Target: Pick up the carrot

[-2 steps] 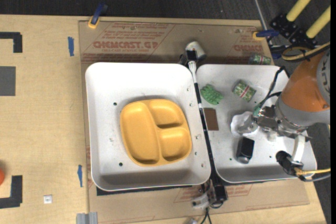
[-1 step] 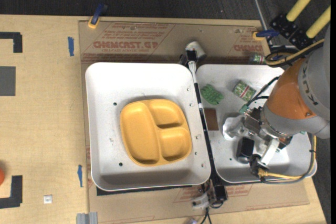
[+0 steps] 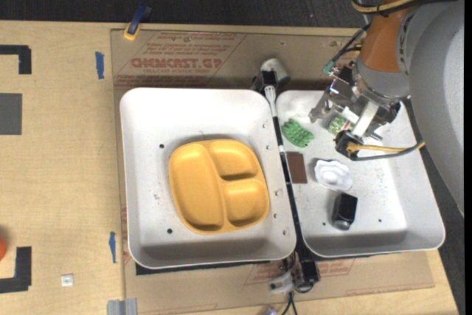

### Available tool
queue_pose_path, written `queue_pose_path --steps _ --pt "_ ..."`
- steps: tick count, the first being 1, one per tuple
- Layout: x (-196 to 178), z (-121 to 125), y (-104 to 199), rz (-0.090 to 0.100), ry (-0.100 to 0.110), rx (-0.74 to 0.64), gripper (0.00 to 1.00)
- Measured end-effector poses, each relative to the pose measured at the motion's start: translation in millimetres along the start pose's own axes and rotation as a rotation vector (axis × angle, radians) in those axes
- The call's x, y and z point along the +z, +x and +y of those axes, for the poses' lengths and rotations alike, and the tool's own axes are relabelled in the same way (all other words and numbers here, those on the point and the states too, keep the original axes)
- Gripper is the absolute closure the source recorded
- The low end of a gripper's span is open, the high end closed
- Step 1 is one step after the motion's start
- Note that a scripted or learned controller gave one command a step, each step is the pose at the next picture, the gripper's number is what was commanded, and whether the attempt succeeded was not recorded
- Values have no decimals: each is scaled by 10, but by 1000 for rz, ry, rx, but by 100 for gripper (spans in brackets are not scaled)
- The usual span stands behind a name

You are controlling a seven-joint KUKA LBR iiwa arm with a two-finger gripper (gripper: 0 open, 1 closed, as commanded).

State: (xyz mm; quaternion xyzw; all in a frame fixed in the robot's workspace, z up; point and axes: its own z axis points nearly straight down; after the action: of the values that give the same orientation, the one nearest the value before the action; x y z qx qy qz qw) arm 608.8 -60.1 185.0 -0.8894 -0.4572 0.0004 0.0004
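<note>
The grey KUKA arm with its orange band (image 3: 383, 40) reaches in over the shallow white right-hand bin (image 3: 398, 188), with the matching left-hand bin (image 3: 140, 158) alongside. The left bin holds a yellow moulded plate with three compartments (image 3: 218, 183), well apart from the gripper on its left.

The two-finger gripper (image 3: 346, 118) hangs low over the far part of the right bin. I cannot tell whether it is open or closed.

Nearest the camera from the gripper lies a black blocky thing (image 3: 344, 209). Between that and the gripper sits a crumpled white lump (image 3: 332, 172). A flat brown rectangle (image 3: 296, 167) lies to the gripper's near left, its long axis running towards the camera. A knobbly green piece (image 3: 297, 132) sits just beside the gripper on its left.

I can make out no orange carrot body anywhere around the gripper. A small green fleck (image 3: 339, 123) peeps out right under it and may be the carrot's leafy top, though that is a guess. If so, the carrot lies straight beneath, its axis hidden.
</note>
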Motion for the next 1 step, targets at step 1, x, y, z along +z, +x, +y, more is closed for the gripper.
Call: queue_pose_path --steps 1 --pt "843 -48 -457 -1 2 -43 0"
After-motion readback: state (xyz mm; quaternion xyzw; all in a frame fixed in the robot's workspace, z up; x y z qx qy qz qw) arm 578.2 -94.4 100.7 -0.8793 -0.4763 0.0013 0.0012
